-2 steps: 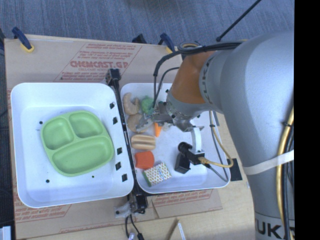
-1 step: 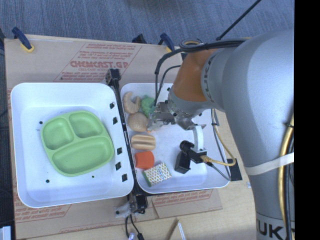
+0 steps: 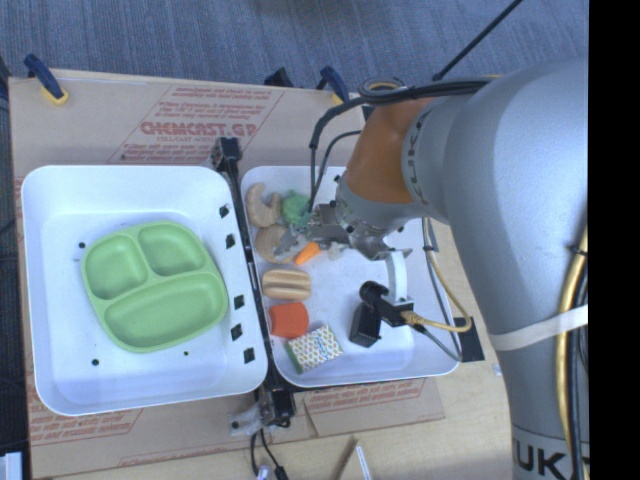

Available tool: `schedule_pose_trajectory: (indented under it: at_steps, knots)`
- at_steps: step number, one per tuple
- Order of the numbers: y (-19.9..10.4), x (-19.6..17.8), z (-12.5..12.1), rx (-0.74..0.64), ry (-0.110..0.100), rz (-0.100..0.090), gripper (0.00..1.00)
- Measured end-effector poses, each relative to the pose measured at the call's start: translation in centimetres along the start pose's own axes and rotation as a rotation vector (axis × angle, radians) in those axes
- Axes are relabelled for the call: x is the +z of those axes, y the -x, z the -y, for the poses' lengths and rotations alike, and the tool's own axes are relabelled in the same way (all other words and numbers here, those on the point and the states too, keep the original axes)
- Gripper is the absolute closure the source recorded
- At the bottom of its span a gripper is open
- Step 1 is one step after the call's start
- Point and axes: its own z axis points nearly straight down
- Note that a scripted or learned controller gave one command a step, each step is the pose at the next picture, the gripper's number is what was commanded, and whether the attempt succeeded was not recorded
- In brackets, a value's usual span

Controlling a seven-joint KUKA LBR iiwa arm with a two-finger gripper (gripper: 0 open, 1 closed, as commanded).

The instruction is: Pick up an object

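The right bin (image 3: 425, 358) holds several small toy foods. A beige mushroom-like piece (image 3: 262, 206) and a green leafy piece (image 3: 295, 206) lie at its far left. Beneath them are another beige piece (image 3: 270, 239) and a small orange carrot piece (image 3: 307, 253). Nearer the front lie a tan bun (image 3: 286, 284), a red-orange piece (image 3: 289, 319) and a patterned little box (image 3: 314, 348). My gripper (image 3: 303, 232) is low in this bin, between the green piece and the carrot, close against them. The wrist hides what lies under it.
The left bin (image 3: 50, 268) holds a green three-compartment plate (image 3: 155, 286). A black clip strip (image 3: 236, 258) runs between the bins. A black part with a cable (image 3: 368, 320) hangs off the arm over the right bin's bare floor.
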Motion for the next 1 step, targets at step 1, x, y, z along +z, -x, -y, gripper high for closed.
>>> schedule_pose_trajectory:
  at_steps: [1]
  knots:
    - [0.40, 1.90, -2.15, 0.007, 0.008, -0.002, 0.00]
